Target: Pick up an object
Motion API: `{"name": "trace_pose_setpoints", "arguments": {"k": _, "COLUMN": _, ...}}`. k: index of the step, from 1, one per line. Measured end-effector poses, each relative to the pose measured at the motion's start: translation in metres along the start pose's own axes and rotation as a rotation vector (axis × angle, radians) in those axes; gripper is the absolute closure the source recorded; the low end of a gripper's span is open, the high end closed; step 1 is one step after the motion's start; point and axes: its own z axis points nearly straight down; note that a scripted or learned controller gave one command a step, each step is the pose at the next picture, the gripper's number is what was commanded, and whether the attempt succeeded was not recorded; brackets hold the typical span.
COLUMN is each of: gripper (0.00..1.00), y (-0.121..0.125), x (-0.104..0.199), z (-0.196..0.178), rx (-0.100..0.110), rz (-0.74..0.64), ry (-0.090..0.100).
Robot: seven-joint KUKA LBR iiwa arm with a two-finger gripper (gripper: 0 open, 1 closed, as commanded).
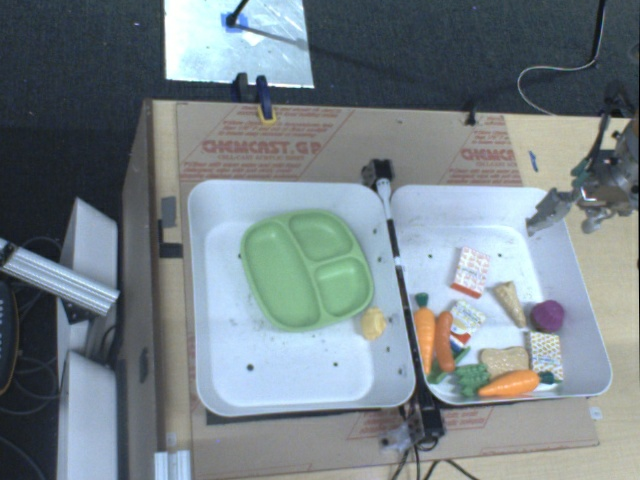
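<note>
At the near rim of the right bin [585, 298] we see a crowd of toy food pressed together: an orange carrot [509, 384] lying flat along the front wall, a green broccoli piece [471, 376] touching its left end, a slice of bread [503, 359] just behind, and a small patterned packet [545, 354] at the right. Two upright carrots [432, 339] stand against the divider; where one ends and the other begins is hard to make out, and a small white card [466, 317] between them and the bread is too blurred to read. A purple ball [547, 315] sits beside a tan wedge [509, 302], apart from the wall. Farther back a red-and-white packet [472, 270] lies alone with open floor around it.

In the left bin [215, 368] a green divided plate [306, 270] takes the middle, and a small yellow piece [372, 323] touches its near right edge; the front corner there is open.

Farthest, the gripper [565, 213] hangs over the right bin's back right corner, cut off by the frame edge. We see nothing between its fingers, but we cannot tell whether they are apart or together.
</note>
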Motion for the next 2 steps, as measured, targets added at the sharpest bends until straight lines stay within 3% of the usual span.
{"name": "trace_pose_setpoints", "arguments": {"k": 1, "gripper": 0.00, "y": -0.023, "x": -0.021, "z": 0.092, "rx": 0.002, "rz": 0.002, "ry": 0.000}}
{"name": "trace_pose_setpoints", "arguments": {"k": 2, "gripper": 0.00, "y": -0.010, "x": -0.021, "z": 0.189, "rx": 0.000, "rz": 0.002, "ry": 0.000}}
